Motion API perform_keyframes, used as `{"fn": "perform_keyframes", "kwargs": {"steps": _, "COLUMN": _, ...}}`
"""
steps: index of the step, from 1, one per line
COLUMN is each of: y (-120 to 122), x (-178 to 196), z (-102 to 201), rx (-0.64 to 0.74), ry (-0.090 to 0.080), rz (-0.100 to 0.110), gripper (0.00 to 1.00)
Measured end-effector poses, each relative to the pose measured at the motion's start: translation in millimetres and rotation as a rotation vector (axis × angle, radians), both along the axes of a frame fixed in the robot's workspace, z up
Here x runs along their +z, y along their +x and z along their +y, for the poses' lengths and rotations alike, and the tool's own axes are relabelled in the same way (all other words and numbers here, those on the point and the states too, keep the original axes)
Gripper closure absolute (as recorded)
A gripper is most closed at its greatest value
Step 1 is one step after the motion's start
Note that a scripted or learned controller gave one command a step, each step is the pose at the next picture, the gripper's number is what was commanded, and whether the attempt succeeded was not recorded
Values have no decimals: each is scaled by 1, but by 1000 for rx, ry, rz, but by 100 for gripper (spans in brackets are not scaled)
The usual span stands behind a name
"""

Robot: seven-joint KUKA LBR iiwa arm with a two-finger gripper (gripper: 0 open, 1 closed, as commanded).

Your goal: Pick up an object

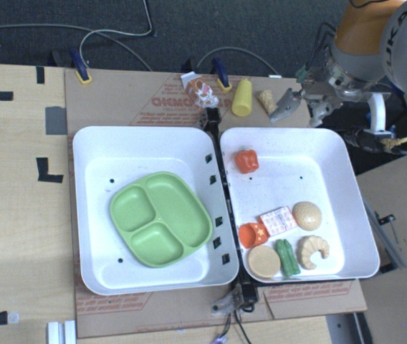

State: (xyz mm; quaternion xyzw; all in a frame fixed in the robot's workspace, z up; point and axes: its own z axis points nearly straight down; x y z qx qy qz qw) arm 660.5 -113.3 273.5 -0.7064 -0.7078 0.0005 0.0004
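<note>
End effector (305, 107) above the right bin's (347, 156) far rim at one o'clock, fingers spread, holding nothing. Nearest pickable object, a red pepper (246, 161), down at eight o'clock from it; other toy foods clustered at six o'clock.

Green tray (162, 218) in left bin (89, 149), toy foods in right bin (332, 149), open tool (305, 107) above far rim

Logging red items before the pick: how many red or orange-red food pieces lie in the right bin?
2. One red pepper sits alone near the bin's upper left. The other, a tomato piece, lies lower down, touching the wrapped packet. None seems hidden.
</note>
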Motion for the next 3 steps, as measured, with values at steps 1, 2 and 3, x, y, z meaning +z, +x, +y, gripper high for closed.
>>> {"fn": "perform_keyframes", "kwargs": {"steps": 1, "y": -32, "x": -102, "z": 16, "rx": -1, "ry": 1, "rz": 4, "gripper": 0}}
{"fn": "perform_keyframes", "kwargs": {"steps": 2, "y": 1, "x": -188, "z": 11, "rx": 1, "ry": -1, "rz": -4, "gripper": 0}}
{"fn": "perform_keyframes", "kwargs": {"steps": 3, "y": 1, "x": -178, "z": 11, "rx": 1, "ry": -2, "rz": -3, "gripper": 100}}
